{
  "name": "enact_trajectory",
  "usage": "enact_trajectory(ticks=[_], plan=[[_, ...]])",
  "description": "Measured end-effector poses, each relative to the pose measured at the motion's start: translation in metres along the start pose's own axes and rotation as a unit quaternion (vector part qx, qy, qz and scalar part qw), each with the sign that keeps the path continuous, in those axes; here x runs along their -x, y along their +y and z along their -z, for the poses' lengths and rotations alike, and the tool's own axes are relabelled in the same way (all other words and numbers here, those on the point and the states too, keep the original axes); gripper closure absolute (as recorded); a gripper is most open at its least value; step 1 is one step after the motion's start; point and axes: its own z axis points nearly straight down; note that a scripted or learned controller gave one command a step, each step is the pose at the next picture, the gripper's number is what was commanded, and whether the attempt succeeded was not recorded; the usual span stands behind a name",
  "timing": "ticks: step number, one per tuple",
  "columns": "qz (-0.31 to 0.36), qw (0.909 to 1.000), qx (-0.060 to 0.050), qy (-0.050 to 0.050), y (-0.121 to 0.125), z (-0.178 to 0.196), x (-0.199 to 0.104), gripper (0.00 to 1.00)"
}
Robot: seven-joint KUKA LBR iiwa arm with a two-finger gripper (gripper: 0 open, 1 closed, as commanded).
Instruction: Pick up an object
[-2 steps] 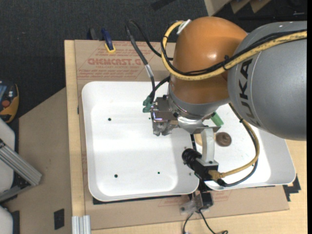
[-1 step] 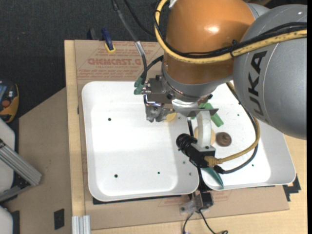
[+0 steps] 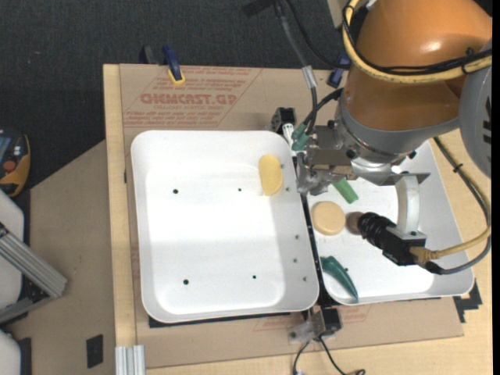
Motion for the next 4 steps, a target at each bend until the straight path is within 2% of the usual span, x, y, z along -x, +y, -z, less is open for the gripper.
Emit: enact_trajectory(ticks=[1,2,3,4], plan=[[0.004,1.0,-0.004,0.0,0.031,-0.078,-0.02,1.0],[0.0,1.0,0.007,0.0,0.011,0.024,0.074,1.0],[0.004,1.0,0.003,0.001,0.012,0.028,0.068,1.0],[0.005,1.0,0.004,0.0,0.013,0.039,0.068,1.0]])
